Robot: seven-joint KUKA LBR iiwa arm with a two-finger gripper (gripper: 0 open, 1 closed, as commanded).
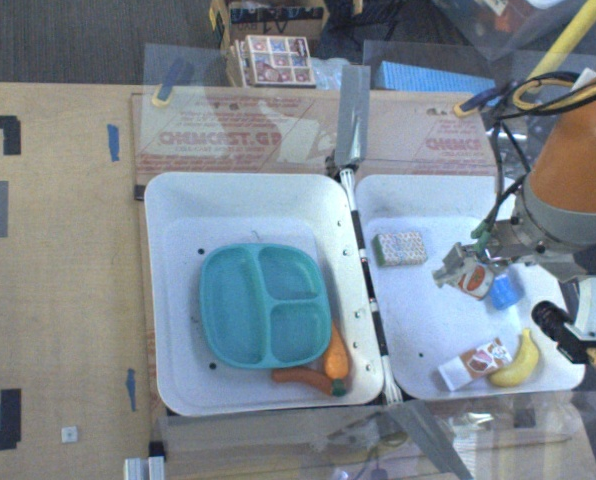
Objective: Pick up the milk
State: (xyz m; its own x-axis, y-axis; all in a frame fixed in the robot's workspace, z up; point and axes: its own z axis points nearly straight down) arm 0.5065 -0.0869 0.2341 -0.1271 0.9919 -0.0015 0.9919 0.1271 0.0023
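We see the arm's gripper (458,268) low over the right bin (418,218), its tip beside a small red-and-white object (475,282) and a blue one (505,292); whether its fingers stand apart or together we cannot tell. The milk carton (475,364) lies on its side near the bin's front edge, just beside a banana (515,362), well apart from the gripper and untouched. A speckled sponge (400,249) rests nearer the divider. In the left bin (168,268), a teal divided tray (266,306) sits with a carrot (336,356) at its corner. We judge the pick not yet begun: reach, grasp and lift all remain.
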